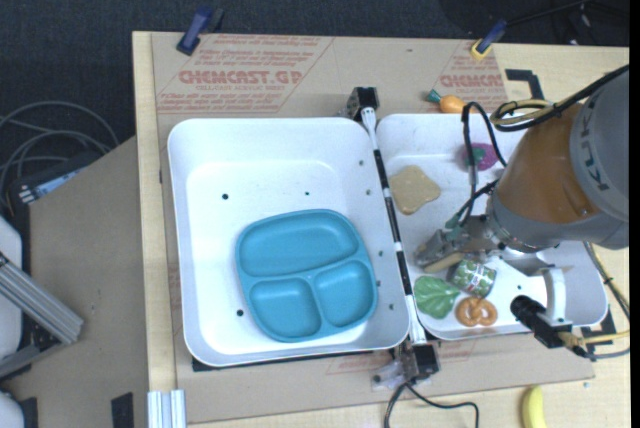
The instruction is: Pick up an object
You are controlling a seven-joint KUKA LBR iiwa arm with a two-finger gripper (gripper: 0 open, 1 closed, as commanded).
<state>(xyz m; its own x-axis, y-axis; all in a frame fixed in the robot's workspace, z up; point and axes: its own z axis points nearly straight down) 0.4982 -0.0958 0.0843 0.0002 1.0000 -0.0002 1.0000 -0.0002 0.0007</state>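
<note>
The arm (560,181) reaches in from the right of the frame and hangs low over the right bin (440,131), its gripper (452,248) down among a tight cluster of small things in the lower middle of that bin. Whether it is clenched, released, or grasping anything cannot be told here, since the wrist hides the tip and the metal parts blur into the clutter. Candidates for picking lie close together: a green leaf-shaped piece (434,294), a small can-like item (472,276) just beside it, and an orange pretzel-shaped toy (476,313) below that. A tan flat piece (413,188) sits apart toward the upper part of the bin, and a purple object (482,156) lies near the top. The left bin (200,156) holds a blue divided tray (305,274). The crowding looks like the main risk: the gripper could nudge two neighbours at once and lift neither, or catch a flat piece by its edge and let it slip.
</note>
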